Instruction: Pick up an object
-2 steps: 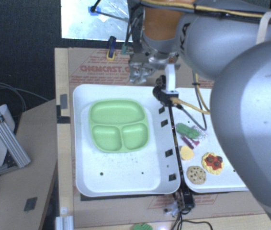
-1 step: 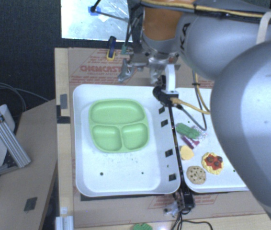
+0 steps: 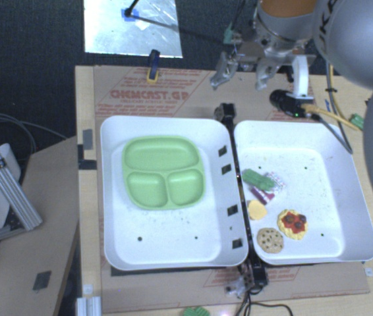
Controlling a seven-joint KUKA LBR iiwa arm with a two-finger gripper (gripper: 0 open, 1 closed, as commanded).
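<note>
My gripper (image 3: 242,78) hangs high above the bench behind the two bins, open, with nothing between its fingers (image 3: 221,76). Small toy foods lie in the left part of the right bin (image 3: 344,196). They are a green piece (image 3: 255,177), a purple-and-white piece (image 3: 265,191), a pale yellow disc (image 3: 257,209), a yellow pizza-like piece with red topping (image 3: 293,224) and a brown cookie (image 3: 270,240). All of them are well below and in front of the gripper.
The left bin (image 3: 117,242) holds a light green divided tray (image 3: 163,172). Black clips (image 3: 227,170) run along the seam between the bins. A shiny sheet (image 3: 132,18) and a yellow-and-blue clip (image 3: 153,66) lie behind the left bin.
</note>
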